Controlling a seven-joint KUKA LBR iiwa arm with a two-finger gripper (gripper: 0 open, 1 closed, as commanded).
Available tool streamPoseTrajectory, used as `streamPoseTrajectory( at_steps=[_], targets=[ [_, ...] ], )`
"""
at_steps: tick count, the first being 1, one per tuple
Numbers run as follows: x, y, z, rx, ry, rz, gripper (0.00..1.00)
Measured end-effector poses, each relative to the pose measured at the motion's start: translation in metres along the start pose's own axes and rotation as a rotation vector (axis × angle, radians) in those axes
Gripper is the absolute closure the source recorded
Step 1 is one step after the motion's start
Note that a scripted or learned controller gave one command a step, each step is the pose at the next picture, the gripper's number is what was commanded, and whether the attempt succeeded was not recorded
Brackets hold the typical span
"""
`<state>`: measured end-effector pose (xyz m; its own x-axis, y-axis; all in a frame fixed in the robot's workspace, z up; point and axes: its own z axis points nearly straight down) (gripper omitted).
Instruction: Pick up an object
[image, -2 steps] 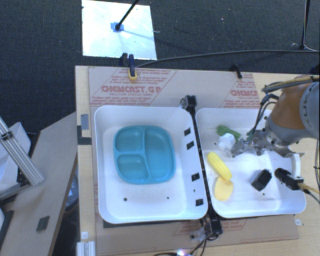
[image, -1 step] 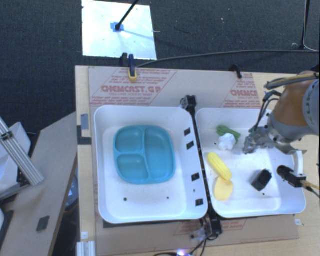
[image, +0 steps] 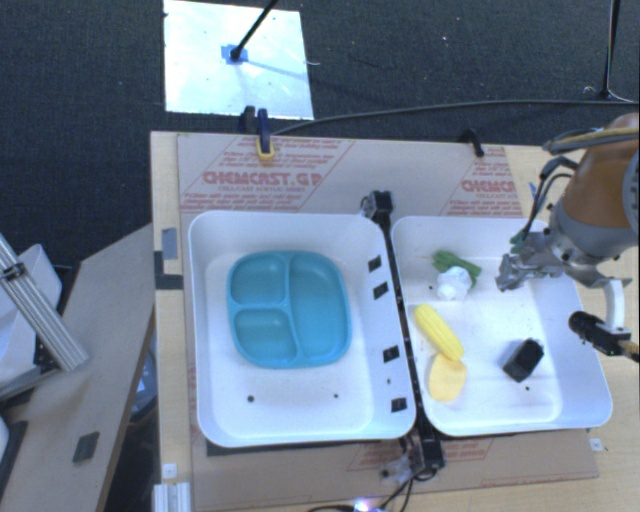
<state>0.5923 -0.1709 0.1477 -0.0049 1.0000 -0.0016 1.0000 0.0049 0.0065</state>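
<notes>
The right bin (image: 575, 400) holds a yellow corn cob (image: 438, 331), a flat yellow piece (image: 447, 378) just below it, a green and white vegetable (image: 453, 275) near the back, and a small black block (image: 523, 359). My gripper (image: 512, 272) hangs over the bin's back right part, to the right of the green vegetable and above the black block. Nothing shows between its fingers, and their spacing is too small to read.
The left bin (image: 215, 390) holds a blue divided plate (image: 289, 307). A black hinge strip (image: 393, 330) runs between the bins. A clamp (image: 263, 130) sits at the board's back edge. The arm's grey and orange wrist (image: 600, 195) fills the right side.
</notes>
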Motion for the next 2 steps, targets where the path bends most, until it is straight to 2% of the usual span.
streamPoseTrajectory(
  at_steps=[2],
  targets=[
    [0.005, 0.017, -0.106, 0.0, 0.0, -0.002, 1.0]
  ],
)
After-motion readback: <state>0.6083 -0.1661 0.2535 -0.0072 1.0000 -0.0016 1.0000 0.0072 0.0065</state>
